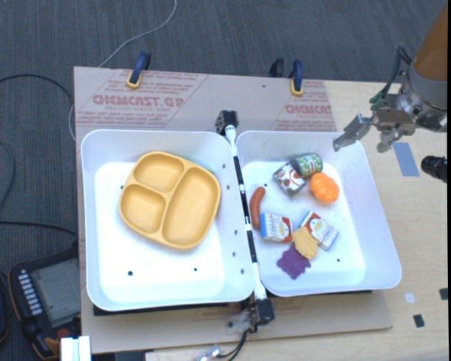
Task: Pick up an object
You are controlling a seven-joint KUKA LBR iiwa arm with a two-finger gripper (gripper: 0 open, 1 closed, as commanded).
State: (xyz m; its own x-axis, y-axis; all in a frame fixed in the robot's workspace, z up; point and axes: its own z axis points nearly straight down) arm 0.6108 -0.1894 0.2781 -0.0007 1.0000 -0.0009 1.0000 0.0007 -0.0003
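— What sat nearest you in the right bin [376, 201]?

— A purple bunch of grapes [292, 262], with a yellow cracker [304, 242] just above it, touching. Then two small white cartons, one [274, 226] left of the cracker, one [319, 230] right of it and tilted.

— And the sausage?

— The red sausage [256, 205] lay by the divider, slim, its long axis running near to far, slightly curved. Farther back was an orange [325, 188], round and bright, beside a red-and-white can [289, 177] and a green can [308, 162] lying on their sides, pointing across the bin.

— The left bin [90, 201]?

— It held a yellow divided plate [169, 199].

— The gripper?

— The gripper [368, 134] hung over the right bin's far right corner, fingers spread wide apart, holding nothing.
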